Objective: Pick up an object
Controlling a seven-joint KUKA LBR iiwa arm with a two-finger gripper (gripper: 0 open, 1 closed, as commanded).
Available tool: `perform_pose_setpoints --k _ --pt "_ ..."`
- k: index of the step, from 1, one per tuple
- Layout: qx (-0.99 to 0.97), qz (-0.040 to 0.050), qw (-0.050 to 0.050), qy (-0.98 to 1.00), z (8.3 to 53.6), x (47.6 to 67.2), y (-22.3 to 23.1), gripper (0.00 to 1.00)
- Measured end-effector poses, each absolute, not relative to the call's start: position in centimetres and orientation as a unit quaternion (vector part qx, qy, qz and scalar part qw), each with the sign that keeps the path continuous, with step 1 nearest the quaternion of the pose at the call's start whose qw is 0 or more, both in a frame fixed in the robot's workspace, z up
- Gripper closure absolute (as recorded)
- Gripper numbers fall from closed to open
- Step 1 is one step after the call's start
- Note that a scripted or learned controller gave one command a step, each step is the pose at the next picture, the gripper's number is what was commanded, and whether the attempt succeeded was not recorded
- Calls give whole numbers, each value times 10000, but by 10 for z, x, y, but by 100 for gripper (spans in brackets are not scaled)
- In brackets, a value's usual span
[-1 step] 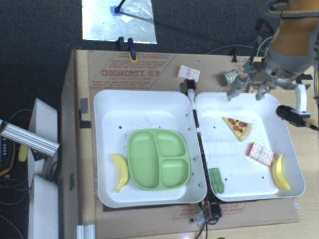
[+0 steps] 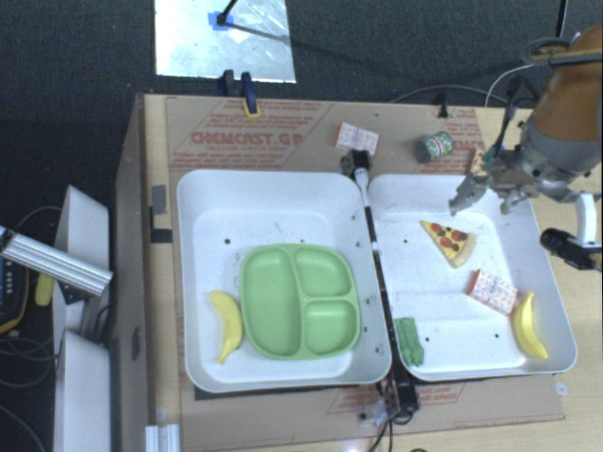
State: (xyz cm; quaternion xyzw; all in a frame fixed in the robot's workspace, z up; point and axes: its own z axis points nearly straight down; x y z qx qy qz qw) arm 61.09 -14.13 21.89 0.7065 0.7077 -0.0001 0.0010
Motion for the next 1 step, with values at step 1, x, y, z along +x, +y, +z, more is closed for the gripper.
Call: perform_pose_setpoints --k 1 --pt "7067 -3 -1 7075 118 622 -158 0"
